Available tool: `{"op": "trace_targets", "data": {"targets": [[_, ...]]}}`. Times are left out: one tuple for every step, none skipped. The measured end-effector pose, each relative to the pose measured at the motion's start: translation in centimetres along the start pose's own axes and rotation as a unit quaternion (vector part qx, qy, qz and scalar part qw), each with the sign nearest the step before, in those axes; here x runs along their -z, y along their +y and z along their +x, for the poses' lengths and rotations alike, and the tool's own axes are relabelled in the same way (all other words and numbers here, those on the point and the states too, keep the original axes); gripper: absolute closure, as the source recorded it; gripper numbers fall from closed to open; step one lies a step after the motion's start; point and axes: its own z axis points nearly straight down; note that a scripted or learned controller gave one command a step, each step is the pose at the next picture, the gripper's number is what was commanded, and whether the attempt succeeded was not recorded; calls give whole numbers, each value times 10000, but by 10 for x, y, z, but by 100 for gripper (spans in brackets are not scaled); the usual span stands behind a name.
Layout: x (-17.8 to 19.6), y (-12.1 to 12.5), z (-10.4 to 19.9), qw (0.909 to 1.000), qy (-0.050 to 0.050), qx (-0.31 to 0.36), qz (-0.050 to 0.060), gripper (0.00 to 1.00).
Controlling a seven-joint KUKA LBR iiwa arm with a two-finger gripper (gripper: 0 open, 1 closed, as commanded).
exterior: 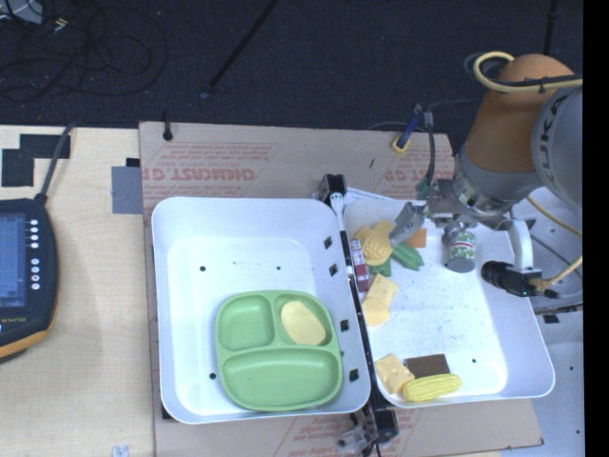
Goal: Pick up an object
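Since two white bins sit side by side on the bench, start there: the left bin carries a green divided plate toward its 5 o'clock corner, with a pale yellow oval piece lying in the plate's upper right compartment; the right bin carries the loose toy food. The arm reaches in from 3 o'clock and the gripper sits low at the right bin's 11 o'clock area, right over the cluster there; jaw opening cannot be told from this view, and nothing is visibly clamped. Candidate objects, big to small: a pale yellow wedge against the divider at 9 o'clock of the right bin, a corn cob just beside the gripper, a second corn cob at 6 o'clock touching a brown block and a yellow chunk, a green leafy bit just under the gripper, and a small clear jar at 12 o'clock. Judgement: the nearest corn cob is the likely target; it looks like light hollow plastic, stiff, with a bumpy surface that gives fair grip but a rounded shape that could roll, so take it across the short axis at mid-length. Neighbours crowd it, so a pinch may catch the leaf too.
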Motion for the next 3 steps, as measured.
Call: {"op": "trace_targets", "data": {"targets": [[-39,32,-84,10000,-19,-18,-15,0],[-88,37,-108,9999,-47,7,-112,0],[-93,37,-110,9999,-55,3,-117,0]]}}
